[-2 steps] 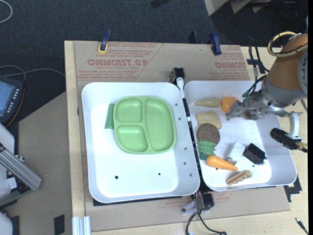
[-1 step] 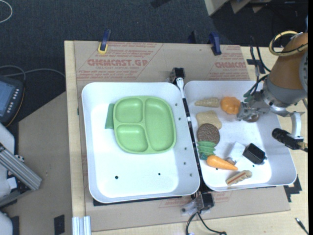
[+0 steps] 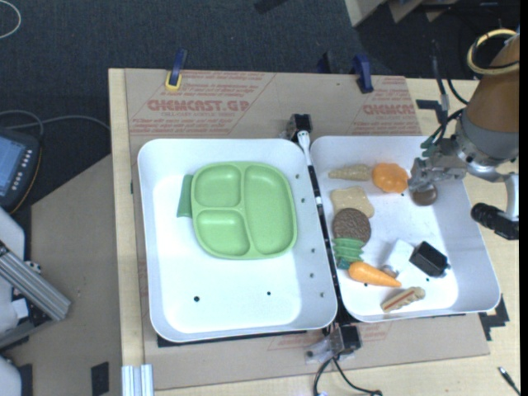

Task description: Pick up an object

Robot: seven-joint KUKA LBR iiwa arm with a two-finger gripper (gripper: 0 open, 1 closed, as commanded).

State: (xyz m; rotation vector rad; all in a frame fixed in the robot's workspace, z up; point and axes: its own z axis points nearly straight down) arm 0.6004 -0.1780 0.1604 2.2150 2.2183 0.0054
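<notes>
When reading the camera view, locate the gripper [image 3: 424,181] low over the upper right part of the right bin [image 3: 464,239], directly above a small brown round piece [image 3: 424,195] and just beside the orange piece [image 3: 389,177]. Cannot tell whether spread or pressed together. Treat the brown piece as the likely target. Centre over it, descend straight, keep clear of the orange piece, close only once seated, then lift slowly

Beneath my bins, the brown paper-covered board [image 3: 247,101] reads "CHEMCAST G P" in red at far left, repeated partly at far right.
</notes>
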